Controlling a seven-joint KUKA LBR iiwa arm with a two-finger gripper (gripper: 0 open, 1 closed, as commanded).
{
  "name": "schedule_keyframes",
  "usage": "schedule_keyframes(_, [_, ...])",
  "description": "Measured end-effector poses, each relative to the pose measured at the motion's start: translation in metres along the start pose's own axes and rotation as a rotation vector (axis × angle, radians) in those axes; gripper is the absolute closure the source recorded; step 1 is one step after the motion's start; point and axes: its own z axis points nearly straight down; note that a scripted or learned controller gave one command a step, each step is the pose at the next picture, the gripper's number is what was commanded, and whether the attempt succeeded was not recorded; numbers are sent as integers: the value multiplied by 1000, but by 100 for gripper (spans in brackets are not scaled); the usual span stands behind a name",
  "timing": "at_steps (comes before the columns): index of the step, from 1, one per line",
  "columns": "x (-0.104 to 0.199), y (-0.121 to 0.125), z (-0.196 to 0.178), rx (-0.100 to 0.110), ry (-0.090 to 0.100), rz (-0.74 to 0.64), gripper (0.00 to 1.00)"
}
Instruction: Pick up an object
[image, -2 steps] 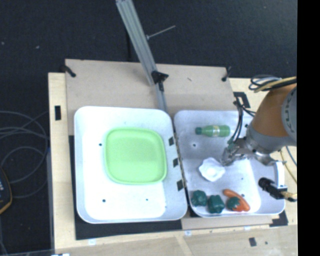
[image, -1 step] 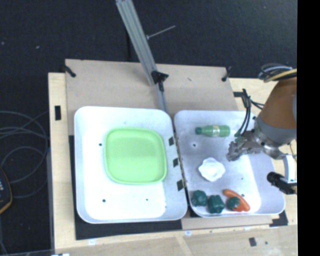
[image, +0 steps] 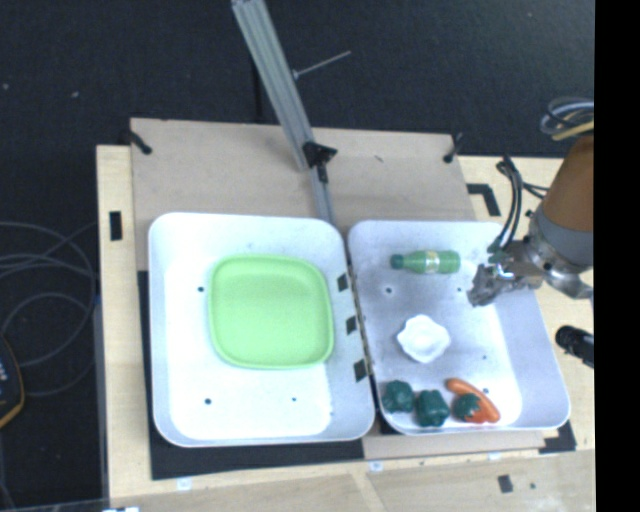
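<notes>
My gripper (image: 484, 288) hangs over the right part of the right bin (image: 530, 340), on the arm that comes in from the right edge. A small green bottle (image: 426, 262) lies on its side just left of and above it. A white crumpled object (image: 424, 338) sits in the bin's middle, below and left of the gripper. Along the bin's near edge lie two dark green pieces (image: 417, 402) and an orange and red piece (image: 472, 400). Nothing shows between the fingers.
The left bin (image: 180, 400) holds a light green square plate (image: 270, 310). A grey metal pole (image: 285, 95) slants in from the top toward the gap between the bins. Cables lie at the far left off the bench.
</notes>
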Motion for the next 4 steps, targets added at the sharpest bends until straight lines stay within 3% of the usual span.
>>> schedule_keyframes(3, [165,32,-8,4,2,-5,100])
schedule_keyframes(4, [225,31,-7,5,3,-5,100])
